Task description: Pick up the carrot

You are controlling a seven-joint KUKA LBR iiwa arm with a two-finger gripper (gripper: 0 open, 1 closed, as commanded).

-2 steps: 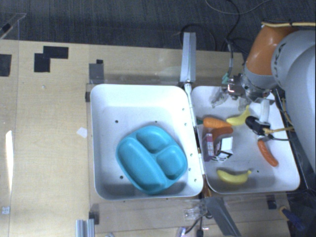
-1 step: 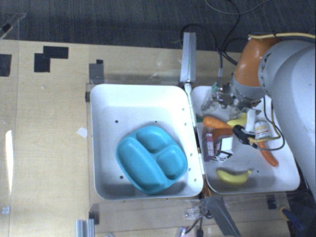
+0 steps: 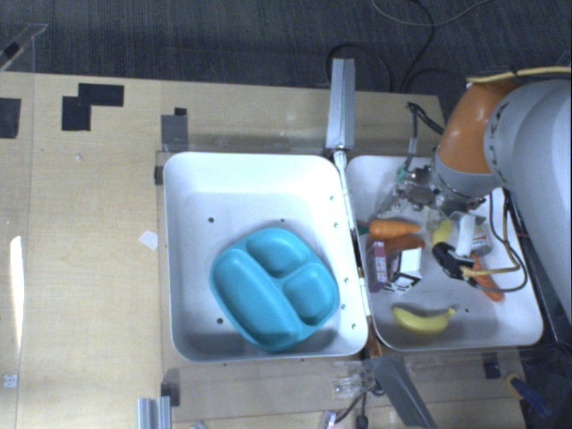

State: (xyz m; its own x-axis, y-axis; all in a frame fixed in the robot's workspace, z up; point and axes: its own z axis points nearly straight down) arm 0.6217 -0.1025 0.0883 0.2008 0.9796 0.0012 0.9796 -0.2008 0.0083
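The carrot (image 3: 394, 229) is orange and lies crosswise near the left wall of the right bin (image 3: 500, 333). My gripper (image 3: 416, 192) hangs over the back of that bin, just above and to the right of the carrot, and looks close to it. The grey arm with its orange band (image 3: 465, 137) covers the bin's back right corner and hides the gripper's lower part. I see nothing held.
The right bin also holds a banana (image 3: 424, 318) at the front, a dark red packet (image 3: 379, 263), a white box (image 3: 408, 263), a yellow item (image 3: 442, 232) and an orange item (image 3: 488, 286). A blue divided plate (image 3: 273, 286) lies in the left bin (image 3: 188, 239).
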